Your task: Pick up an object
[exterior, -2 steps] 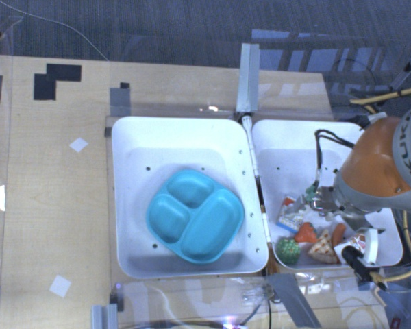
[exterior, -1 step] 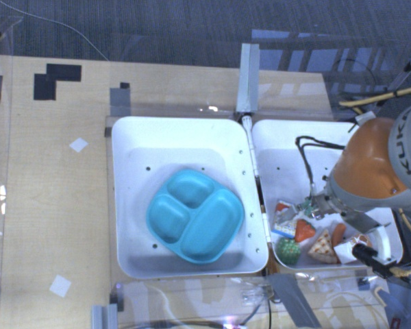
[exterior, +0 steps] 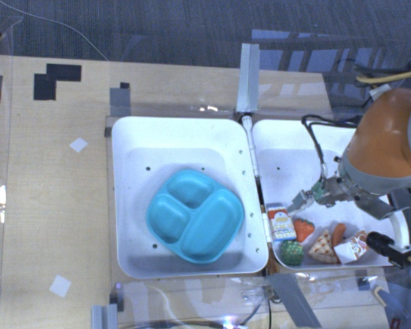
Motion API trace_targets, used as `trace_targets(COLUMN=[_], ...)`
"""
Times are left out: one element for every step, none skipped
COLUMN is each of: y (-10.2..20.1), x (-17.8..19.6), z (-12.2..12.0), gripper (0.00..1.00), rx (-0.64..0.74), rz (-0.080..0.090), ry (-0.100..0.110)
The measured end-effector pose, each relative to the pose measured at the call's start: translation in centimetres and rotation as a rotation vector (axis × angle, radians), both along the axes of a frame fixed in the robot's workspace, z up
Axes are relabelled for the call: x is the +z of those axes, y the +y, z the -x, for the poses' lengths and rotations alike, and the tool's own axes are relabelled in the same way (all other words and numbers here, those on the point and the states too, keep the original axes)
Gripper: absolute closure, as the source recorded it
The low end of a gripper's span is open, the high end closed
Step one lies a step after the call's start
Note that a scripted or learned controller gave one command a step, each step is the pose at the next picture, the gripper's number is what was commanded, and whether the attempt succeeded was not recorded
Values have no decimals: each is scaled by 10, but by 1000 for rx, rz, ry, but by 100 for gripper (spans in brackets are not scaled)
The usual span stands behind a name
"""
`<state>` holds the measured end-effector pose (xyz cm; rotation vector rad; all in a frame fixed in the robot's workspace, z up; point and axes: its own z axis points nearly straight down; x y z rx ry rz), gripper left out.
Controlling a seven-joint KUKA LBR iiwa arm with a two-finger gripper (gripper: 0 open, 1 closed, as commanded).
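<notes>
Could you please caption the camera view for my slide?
Gripper above toy food in the right bin; blue divided plate in the left bin.

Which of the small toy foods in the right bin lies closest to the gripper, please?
The small carton with the red top, by the bin's left wall. It lies just below the gripper; the carrot, broccoli and others sit farther off.

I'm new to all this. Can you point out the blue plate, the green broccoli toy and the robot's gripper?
blue plate (exterior: 195, 216): camera view, middle of its dividers.
broccoli toy (exterior: 292, 252): camera view, its green top.
gripper (exterior: 303, 201): camera view, at its fingertips.
</notes>
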<state>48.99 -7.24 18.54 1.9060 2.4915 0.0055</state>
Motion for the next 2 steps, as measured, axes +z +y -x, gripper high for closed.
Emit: trace_targets(y=[-34,-42], x=[-84,-91], z=[-3,-4], gripper=[0,0], rx=[30,-233], rz=[3,-7], ry=[-16,-14])
